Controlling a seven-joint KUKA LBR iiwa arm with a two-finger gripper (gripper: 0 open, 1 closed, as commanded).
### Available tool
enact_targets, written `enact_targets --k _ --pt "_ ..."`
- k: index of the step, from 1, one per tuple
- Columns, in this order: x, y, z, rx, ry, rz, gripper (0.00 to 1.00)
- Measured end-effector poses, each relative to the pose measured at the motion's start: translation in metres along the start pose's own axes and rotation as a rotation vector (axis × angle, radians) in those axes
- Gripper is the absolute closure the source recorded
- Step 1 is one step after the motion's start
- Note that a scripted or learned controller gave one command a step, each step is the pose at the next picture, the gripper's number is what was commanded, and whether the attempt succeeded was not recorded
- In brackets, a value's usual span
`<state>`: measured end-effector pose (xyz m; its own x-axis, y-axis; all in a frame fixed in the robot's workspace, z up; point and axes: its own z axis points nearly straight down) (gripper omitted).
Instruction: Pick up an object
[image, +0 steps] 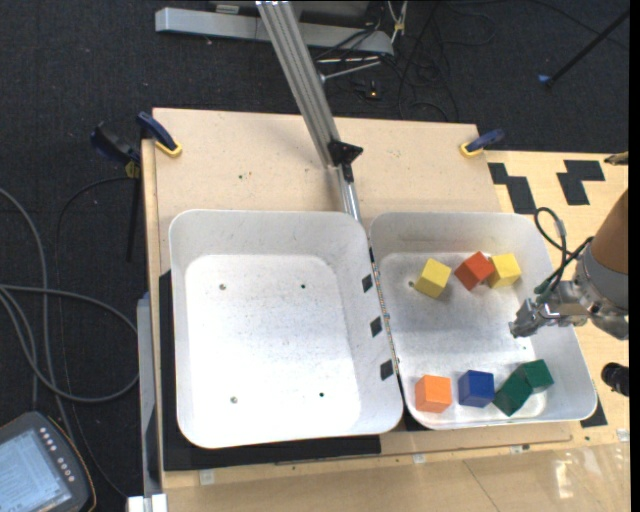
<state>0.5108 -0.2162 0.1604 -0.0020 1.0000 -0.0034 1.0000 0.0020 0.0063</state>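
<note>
Hand (524, 325) hovers over right bin (400, 238) above green cubes (523, 386); finger state unclear.

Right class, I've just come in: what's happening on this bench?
A grey robot arm reaches in from the right, its gripper over the right white bin, holding nothing visible. That bin contains two yellow cubes, a red cube, an orange cube, a blue cube and two green cubes. Nothing has been picked up.

The end effector (524, 326) hangs over the right bin (560, 235), above the green blocks (522, 386).
</note>
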Motion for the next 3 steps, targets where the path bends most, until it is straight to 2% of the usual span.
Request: enact_targets --k 1,2,3 --pt "0.007 0.008 -0.056 -0.001 0.001 -0.002 1.00" --pt "0.007 0.010 -0.068 0.003 0.002 -0.001 1.00" --pt "0.047 0.029 -0.065 0.004 0.004 -0.005 1.00"
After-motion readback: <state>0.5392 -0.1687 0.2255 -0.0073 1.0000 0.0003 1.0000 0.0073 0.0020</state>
